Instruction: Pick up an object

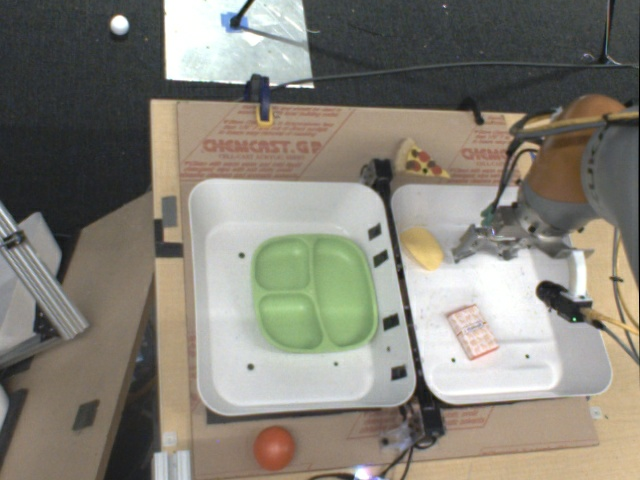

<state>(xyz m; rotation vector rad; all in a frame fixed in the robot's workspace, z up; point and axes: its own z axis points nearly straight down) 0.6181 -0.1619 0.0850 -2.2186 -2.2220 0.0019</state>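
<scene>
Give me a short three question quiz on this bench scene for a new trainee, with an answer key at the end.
1. True or false: the green plate lies in the left bin.
2. Multiple choice: which thing lies outside both bins, on the board at the near edge? A) the yellow lump B) the orange ball C) the pink packet
3. Fill in: the gripper hangs over the ____ bin, beside the yellow lump.

Key: 1 true; 2 B; 3 right.
</scene>
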